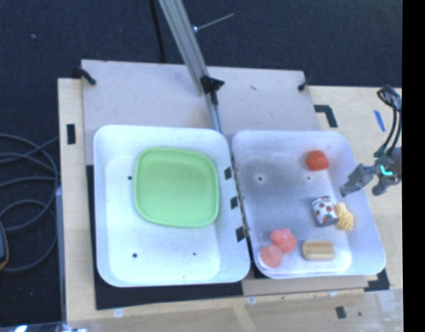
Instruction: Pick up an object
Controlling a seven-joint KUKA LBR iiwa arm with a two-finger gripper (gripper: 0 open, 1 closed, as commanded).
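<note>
Gripper (368, 180) beside glossy round tomato (317, 160).

Two bins sit side by side on the table (74, 185). The left bin (115, 254) holds one plate (177, 187). The right bin (268, 158) holds a ball (317, 160) at the rear, a cube (324, 211) touching a corn piece (345, 217) at right, and three items (295, 247) along the front wall
</note>
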